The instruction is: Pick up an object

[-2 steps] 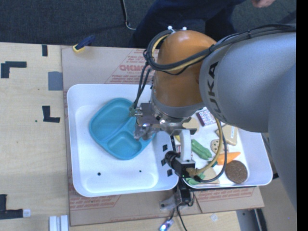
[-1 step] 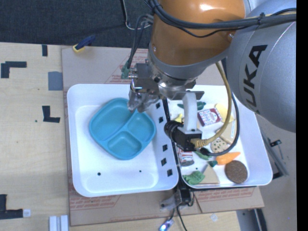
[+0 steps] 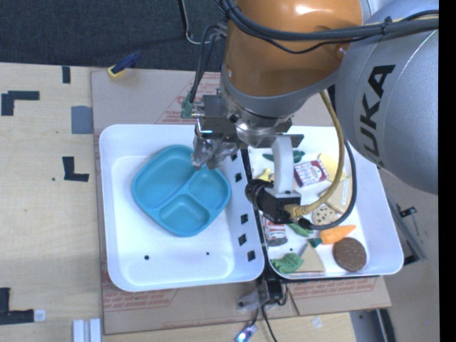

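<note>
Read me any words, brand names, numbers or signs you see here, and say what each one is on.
"UKA", black letters running down the grey arm; the brand name is partly cut off.
Red print along the cardboard sheet under the bins: too blurred to read.
Red and white packet in the right bin: has a label, too small to read.
No readable numbers.

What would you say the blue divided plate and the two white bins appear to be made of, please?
The blue divided plate looks like moulded plastic: one even turquoise colour, rounded compartment walls and a soft sheen. The left white bin and the right white bin also look like plastic, smooth and glossy with rounded rims, though coated metal cannot be ruled out from this view.
</note>
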`<state>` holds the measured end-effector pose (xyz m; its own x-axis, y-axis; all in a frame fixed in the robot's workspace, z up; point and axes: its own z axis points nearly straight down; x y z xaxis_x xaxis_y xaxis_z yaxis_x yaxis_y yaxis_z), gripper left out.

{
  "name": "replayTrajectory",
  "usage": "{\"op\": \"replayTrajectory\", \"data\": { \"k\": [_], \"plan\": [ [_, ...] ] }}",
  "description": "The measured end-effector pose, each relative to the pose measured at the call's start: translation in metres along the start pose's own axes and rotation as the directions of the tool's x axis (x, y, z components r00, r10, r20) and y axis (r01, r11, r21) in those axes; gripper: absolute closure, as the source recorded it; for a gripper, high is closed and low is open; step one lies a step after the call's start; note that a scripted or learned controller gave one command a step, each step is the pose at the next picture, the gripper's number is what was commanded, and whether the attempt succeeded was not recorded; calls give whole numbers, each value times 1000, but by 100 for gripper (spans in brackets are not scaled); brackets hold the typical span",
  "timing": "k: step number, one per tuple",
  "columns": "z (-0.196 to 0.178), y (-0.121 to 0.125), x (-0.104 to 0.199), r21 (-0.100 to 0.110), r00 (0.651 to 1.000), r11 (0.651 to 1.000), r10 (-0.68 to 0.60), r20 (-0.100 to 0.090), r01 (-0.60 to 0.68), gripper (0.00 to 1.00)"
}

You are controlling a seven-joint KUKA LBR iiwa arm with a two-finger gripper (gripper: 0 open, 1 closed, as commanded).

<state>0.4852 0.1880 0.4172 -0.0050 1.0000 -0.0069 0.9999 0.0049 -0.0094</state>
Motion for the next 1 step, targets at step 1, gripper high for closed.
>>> {"op": "replayTrajectory", "data": {
  "k": [1],
  "plan": [
    [-7, 1, 1, 5, 1000, 1000, -2, 4, 2, 100]
  ]
}}
